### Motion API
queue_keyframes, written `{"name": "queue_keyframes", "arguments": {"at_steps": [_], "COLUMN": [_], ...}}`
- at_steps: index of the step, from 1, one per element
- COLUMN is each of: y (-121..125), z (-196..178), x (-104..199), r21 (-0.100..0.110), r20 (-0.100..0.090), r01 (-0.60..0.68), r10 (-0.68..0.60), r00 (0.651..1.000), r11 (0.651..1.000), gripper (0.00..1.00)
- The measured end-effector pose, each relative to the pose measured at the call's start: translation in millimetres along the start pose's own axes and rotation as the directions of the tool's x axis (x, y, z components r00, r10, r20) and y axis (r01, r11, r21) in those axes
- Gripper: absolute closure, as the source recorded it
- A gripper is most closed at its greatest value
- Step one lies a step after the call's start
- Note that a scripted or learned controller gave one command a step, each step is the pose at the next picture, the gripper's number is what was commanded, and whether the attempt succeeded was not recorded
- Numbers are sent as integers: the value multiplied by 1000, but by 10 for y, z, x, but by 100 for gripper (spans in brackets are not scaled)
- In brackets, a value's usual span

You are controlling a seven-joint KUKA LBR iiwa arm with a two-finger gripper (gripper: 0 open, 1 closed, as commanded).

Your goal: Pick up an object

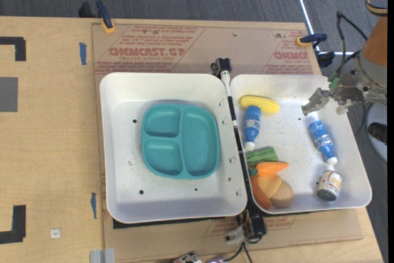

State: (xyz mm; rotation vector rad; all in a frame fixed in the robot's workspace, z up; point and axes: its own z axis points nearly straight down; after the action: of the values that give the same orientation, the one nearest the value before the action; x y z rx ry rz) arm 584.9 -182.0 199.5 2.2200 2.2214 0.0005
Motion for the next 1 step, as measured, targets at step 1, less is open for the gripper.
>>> {"name": "queue_keyframes", "arguments": {"at_steps": [1], "y": [-196], "z": [1015], "x": [-305], "r21": [-2], "r20": [-7], "r01": [252], "r10": [-252], "r00": [968], "r11": [968], "gripper": [0]}}
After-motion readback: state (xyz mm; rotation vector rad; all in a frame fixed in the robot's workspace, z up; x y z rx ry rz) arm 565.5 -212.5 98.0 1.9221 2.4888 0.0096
